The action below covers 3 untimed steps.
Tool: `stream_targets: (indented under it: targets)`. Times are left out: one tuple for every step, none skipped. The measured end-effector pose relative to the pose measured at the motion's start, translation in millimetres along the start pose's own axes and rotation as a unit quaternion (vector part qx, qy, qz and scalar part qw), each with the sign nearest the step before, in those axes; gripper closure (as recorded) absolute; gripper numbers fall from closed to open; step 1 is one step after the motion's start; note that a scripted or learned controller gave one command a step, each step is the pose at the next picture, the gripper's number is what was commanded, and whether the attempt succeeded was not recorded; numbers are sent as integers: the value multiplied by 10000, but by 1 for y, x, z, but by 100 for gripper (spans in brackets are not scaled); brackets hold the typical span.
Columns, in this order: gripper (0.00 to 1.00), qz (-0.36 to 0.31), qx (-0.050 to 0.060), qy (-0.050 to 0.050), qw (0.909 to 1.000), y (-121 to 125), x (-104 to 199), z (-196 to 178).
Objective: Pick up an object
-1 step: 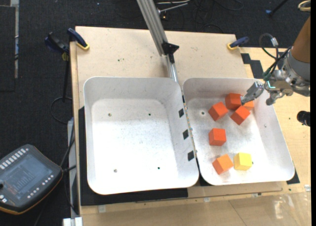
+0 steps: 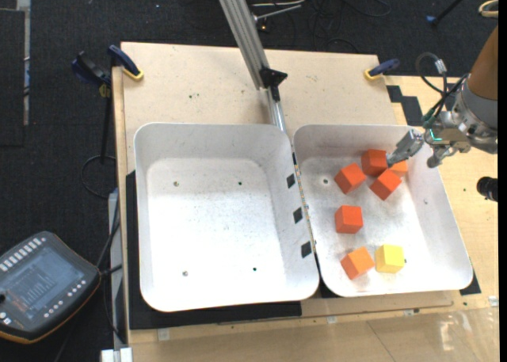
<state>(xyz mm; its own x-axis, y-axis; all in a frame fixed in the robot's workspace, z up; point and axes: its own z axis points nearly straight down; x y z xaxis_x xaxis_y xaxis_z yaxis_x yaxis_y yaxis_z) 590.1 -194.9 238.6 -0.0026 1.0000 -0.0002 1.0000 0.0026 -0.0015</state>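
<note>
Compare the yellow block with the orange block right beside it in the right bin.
The yellow block is pale yellow; the orange block is orange. The yellow block sits nearer the bin's right wall, the orange block nearer the bin divider. Both are similar-sized cubes resting at the near end of the right bin.

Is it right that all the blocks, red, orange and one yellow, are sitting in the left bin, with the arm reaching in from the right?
Not quite. The camera view shows the blocks in the right bin, not the left: the yellow block lies beside an orange block at its near end, the red blocks further back. The rest stands: the arm does reach in from the right.
</note>
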Motion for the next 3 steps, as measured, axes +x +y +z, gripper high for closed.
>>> stream_targets:
  targets:
    - [0,8,10,1,10000,5,0,44]
    - [0,12,22,7,10000,9,-1,107]
    - [0,14,-1,-2,10000,9,-1,145]
